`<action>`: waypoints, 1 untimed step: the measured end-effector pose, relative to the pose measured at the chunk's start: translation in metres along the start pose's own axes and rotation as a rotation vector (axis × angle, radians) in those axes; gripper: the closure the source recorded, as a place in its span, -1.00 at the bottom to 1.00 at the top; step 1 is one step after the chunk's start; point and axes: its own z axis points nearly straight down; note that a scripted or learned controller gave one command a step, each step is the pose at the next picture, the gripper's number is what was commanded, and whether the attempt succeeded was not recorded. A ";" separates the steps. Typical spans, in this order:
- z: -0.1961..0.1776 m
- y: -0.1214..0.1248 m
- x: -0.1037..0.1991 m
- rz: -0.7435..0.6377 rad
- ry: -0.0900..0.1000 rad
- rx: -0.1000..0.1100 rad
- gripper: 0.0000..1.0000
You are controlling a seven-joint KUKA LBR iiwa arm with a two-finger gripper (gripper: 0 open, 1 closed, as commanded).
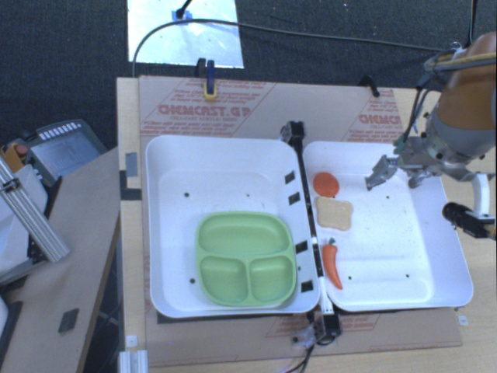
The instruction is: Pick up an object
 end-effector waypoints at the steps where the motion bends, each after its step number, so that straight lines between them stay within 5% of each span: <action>1: -0.007 0.002 0.000 -0.002 -0.002 -0.012 -1.00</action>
